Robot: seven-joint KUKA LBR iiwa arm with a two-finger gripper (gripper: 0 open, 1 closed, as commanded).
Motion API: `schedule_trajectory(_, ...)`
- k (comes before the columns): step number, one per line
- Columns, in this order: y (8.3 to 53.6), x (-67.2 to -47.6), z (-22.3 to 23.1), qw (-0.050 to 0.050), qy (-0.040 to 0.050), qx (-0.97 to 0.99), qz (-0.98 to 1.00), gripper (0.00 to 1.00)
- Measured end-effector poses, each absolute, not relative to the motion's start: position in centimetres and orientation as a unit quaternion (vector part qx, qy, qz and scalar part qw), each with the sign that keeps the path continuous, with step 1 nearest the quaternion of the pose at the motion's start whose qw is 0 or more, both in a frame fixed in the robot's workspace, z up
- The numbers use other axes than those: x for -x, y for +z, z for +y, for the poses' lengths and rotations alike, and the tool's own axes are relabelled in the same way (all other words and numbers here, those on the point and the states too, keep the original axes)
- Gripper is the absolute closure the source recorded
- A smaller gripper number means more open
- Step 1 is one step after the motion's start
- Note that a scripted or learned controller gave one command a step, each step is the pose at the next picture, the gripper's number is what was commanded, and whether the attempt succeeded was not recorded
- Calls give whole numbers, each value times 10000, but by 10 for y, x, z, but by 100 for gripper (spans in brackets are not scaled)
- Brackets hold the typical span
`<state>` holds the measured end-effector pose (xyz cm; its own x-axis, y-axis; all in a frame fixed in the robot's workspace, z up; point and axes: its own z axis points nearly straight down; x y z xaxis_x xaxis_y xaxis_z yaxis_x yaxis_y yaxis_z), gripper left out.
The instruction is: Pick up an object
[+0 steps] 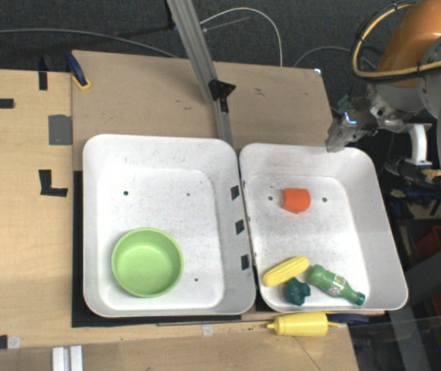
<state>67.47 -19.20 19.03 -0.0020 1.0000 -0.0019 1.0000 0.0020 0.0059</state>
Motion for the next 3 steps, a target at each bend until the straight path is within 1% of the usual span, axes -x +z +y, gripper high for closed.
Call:
schedule_trajectory(1,244,-676,-192,26,13,-7065,7077,100)
schedule_trajectory(2,252,-670,-142,-5,4,-7051,7092,100)
schedule_trajectory(3,238,-667,-91,-14,-5,-7050,7092,100)
